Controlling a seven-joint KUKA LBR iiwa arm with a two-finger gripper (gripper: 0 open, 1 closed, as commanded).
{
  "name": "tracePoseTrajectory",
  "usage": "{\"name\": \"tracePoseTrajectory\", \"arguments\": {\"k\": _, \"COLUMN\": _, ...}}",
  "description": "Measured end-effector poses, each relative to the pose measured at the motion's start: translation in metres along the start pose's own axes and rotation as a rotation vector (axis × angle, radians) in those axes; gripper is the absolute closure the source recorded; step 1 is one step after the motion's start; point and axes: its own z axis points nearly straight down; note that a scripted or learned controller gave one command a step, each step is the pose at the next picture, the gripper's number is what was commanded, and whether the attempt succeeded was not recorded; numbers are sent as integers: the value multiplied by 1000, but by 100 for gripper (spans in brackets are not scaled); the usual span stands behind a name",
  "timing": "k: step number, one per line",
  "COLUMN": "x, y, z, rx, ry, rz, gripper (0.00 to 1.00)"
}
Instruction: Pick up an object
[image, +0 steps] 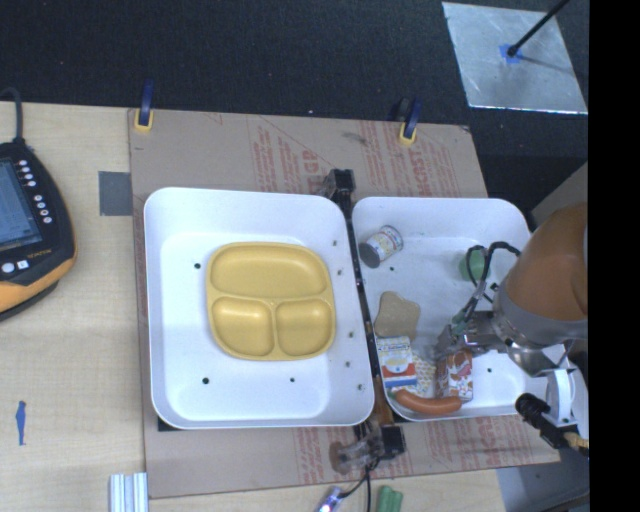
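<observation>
Bench with two white bins: gripper (452, 345), finger state hidden, hovers in the right bin (440, 215) just above a sausage (430, 403) lying left-right along the near wall.

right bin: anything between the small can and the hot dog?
Yes, in the camera view. Between the small can and the hot dog lie a tan sponge-like piece and a small printed carton.
</observation>
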Motion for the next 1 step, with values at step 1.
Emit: {"name": "tracePoseTrajectory", "arguments": {"k": 1, "x": 87, "y": 18, "z": -91, "rx": 0, "ry": 4, "rz": 7, "gripper": 100}}
